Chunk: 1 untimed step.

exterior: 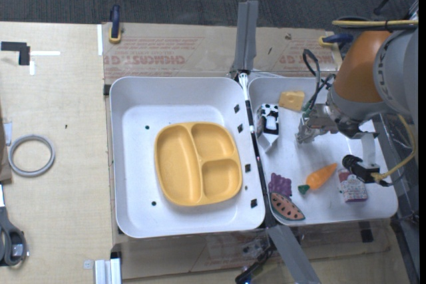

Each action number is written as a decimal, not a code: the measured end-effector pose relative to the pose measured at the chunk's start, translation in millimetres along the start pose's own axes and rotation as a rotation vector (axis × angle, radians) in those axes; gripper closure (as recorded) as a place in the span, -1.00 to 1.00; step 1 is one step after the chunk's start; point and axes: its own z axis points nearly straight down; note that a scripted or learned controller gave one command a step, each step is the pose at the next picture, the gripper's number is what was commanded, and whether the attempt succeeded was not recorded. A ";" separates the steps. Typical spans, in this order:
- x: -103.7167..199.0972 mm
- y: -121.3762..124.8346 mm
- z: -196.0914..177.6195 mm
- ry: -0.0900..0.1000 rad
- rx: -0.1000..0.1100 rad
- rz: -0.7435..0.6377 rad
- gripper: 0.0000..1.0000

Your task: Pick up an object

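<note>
On the bare bench at far left, a grey ring [30,155] lies flat. Left bin [126,163]: shallow, white, smooth, rounded corners; in it a yellow plate [198,162] with three compartments, matte plastic look.

Right bin [373,206], going rightward: small black-and-white toy [269,119] near the divider; purple grapes [280,183] just above a watermelon slice [287,207], red with dark seeds, at the near edge. A pale yellow wedge [291,100] near the far wall. An orange carrot [319,177], tapered, green tip, lies tilted. A small red-and-white packet [353,188] beside it to the right.

My arm comes in from the right, orange band up high, wrist bent down over the right bin. My gripper [307,132] hangs low between the wedge and the carrot, metal, tangled with cable. Nothing visibly between my fingers; whether they are spread or closed, I cannot tell.
</note>
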 end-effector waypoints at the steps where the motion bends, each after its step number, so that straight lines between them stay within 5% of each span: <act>1: -14.8 -50.5 0.6 0.001 0.002 0.166 1.00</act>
